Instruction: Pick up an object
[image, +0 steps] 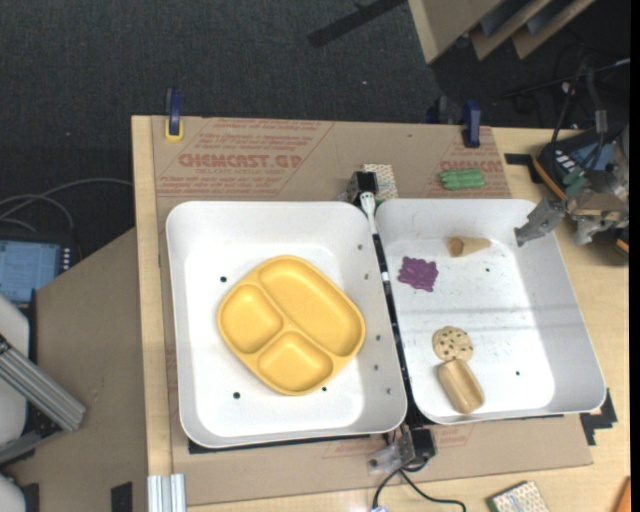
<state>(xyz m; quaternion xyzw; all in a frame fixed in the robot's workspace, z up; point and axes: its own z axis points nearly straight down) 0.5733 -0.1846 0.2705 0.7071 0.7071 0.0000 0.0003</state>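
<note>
Firstly, we list the writing: red print reading "CHEMCAST GP" runs across the brown board (250, 150) beyond the left bin (190, 330), and the smaller red lines beneath it are too faint for us to read.

Contents, placed relative to the seam (385, 290) between the 2 bins:
- Left of the seam, 1 yellow divided plate (290, 322) with 3 compartments, lying flat in the left bin.
- Just right of the seam, toward the far end of the right bin (560, 300), 1 purple grape cluster (418, 272).
- Further right and beyond it, 1 small tan piece (466, 245).
- Right of the seam at the near end, 1 speckled cookie (452, 343), with 1 tan bread roll (460, 386) touching it on the near side.
- Beyond the right bin, on the board, 1 green item (462, 180).

Tool: the gripper (530, 230) hangs over the right bin's far right corner, well apart from every item; we cannot tell whether it is open or closed, and we see nothing in it.
</note>
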